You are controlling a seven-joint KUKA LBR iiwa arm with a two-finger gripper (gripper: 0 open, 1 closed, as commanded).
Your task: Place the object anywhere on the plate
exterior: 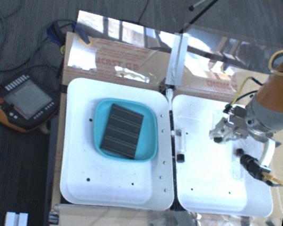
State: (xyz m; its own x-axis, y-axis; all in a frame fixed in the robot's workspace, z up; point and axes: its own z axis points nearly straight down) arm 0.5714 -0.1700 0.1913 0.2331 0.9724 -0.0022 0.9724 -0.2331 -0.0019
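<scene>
A dark grey ribbed rectangular block [122,131] lies flat on the teal plate [98,129], which sits in the middle of the left bin [113,185]. It covers most of the plate's centre, with its long side running front to back. My gripper [219,133] hangs over the upper part of the right bin [210,185], well to the right of the plate and apart from the block. Nothing shows beneath the gripper on the bin floor.
A raised ridge [171,141] divides the two bins, with a small dark clip [180,156] beside it. A shiny panel over cardboard [133,63] stands behind the bins. Cables [253,167] trail off the wrist. A teach pendant [22,103] lies on the floor at left.
</scene>
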